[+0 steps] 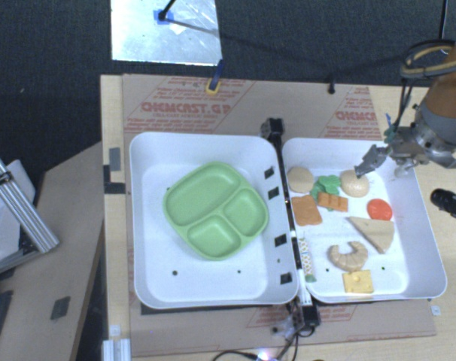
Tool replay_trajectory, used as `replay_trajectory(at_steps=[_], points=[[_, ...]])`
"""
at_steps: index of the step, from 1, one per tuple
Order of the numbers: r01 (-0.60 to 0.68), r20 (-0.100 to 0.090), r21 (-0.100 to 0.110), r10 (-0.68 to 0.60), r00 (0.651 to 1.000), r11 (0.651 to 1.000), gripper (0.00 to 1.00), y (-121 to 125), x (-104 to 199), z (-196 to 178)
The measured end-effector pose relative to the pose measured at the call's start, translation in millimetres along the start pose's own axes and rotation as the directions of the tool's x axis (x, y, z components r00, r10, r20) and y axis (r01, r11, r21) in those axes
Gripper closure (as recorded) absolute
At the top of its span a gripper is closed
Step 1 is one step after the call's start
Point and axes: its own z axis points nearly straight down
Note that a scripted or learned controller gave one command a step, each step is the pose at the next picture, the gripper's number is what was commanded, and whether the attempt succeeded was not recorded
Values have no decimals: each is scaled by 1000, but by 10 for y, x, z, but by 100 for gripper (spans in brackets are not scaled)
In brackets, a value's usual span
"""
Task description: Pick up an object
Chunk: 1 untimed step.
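Pale round food piece (354, 185) in right bin (431, 254), upper middle, directly under gripper (366, 167), at or just below fingertips; contact vs. small gap not readable from this angle. Finger state: can't tell, tips dark and blurred against bin floor, nothing seen clamped between them. Just left of gripper, green leafy piece (329, 183), touching or nearly touching the pale piece. Further left, beige round bun-like item (300, 177) near bin's left wall. Below-left of gripper, small orange block (333, 201) and larger orange-brown slab (307, 211), side by side. Below-right of gripper, red round piece (379, 210), w/ tan wedge (375, 233) right beneath it. Further below, curled tan croissant-type item (349, 256), then yellow square cracker (357, 281) near bin's front edge. Behind gripper, up and to the right, grey wrist w/ orange band (448, 100), cable loop above. Well to the left, past black clips on the divider btw. bins, left bin (149, 277) w/ green three-compartment plate (215, 210) roughly centered, lying flat. Both bins on cardboard sheet (183, 100) w/ red print, on wooden bench. Far upper left from gripper, shiny square plate (165, 21) on dark floor.
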Motion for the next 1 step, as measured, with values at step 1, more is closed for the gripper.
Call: replay_trajectory(at_steps=[1], points=[[3,2,-12,-3,1000,1000,0,27,3,-74]])
